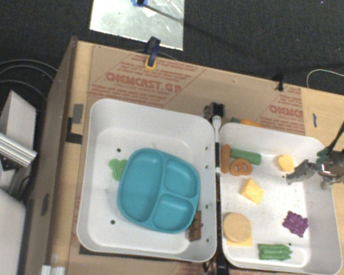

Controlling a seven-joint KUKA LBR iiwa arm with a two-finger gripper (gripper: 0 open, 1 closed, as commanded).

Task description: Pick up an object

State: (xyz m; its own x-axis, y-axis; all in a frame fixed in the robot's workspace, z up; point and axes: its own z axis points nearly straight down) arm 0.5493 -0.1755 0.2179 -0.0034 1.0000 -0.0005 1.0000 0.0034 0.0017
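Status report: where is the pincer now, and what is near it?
Pincer over right bin, upper right part. Nothing between its fingers. Yellow piece just beside it. Path clear.

I am counting two shallow white plastic bins (161,122), one blue divided plate (158,190), and nine small toy foods (252,191); the right-hand bin is holding seven of them, the left two.

Even overhead light, soft faint shadows, glare on the foil sheet (141,3), slightly soft focus
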